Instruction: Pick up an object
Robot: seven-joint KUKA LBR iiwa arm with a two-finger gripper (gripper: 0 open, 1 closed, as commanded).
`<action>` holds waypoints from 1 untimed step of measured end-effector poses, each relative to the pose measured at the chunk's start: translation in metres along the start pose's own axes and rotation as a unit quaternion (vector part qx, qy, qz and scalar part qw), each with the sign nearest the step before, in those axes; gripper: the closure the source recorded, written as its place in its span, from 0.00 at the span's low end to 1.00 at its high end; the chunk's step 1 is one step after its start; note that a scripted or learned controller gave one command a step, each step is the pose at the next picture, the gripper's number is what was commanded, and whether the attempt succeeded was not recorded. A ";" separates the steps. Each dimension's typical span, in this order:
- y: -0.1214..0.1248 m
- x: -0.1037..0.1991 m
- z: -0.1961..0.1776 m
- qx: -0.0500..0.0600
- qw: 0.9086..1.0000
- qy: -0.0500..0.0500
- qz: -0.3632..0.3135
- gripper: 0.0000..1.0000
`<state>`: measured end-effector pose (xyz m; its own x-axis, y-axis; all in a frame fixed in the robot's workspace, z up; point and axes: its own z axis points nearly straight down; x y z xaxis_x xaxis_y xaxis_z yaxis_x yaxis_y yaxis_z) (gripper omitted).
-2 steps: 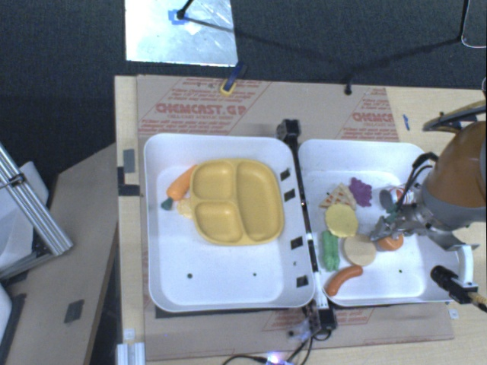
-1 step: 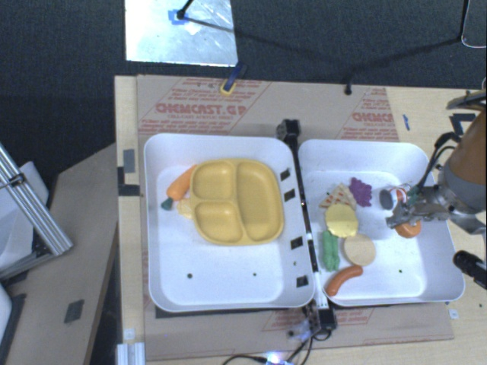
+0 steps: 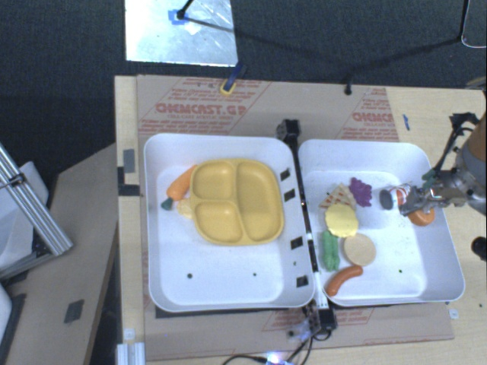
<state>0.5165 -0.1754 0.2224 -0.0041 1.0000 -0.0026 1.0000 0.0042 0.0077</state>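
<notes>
Camera view: bench (image 3: 190, 101) on dark carpet (image 3: 61, 67); whether the jaws are apart is unclear.

One fixed camera looks down aslant on both bins (image 3: 228, 295).

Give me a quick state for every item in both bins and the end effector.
Yellow divided plate: flat, left bin.
Carrot: tucked against the plate's left edge.
Purple grapes: loose, right bin.
Yellow round piece: loose.
Tan disc: flat.
Green pod: lying flat.
Sausage: lying near the front wall.
End effector: low over the right bin, grip unclear.
</notes>
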 end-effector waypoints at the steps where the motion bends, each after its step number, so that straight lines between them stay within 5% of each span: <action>1: 0.032 0.045 0.009 0.002 1.000 0.002 -0.003 1.00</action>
<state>0.5480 -0.1299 0.2140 -0.0095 1.0000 0.0008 0.9999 0.0095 0.0042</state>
